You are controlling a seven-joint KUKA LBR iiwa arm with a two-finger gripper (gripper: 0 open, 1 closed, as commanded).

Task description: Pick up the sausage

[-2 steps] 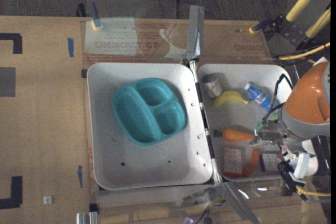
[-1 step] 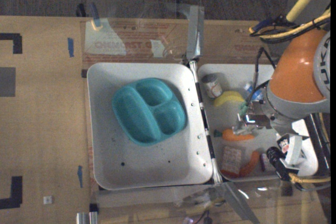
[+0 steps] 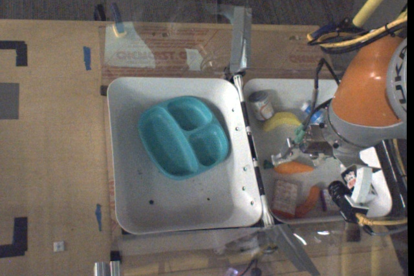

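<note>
gripper (image 3: 299, 150) low in right bin (image 3: 272, 88), fingers too blurry to tell, just above orange sausage (image 3: 294, 168), teal tray (image 3: 184, 136) in left bin (image 3: 129, 158)

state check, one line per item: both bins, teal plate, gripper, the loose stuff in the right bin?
Left bin: holds the teal plate.
Teal plate: right side up, three compartments, nothing in them.
Right bin: cluttered with small items.
Gripper: low inside the right bin, over the items; grasp not readable.
Can: upright, near the bin's far left corner.
Yellow item: lying beside the can.
Orange item: lying just below the gripper.
</note>
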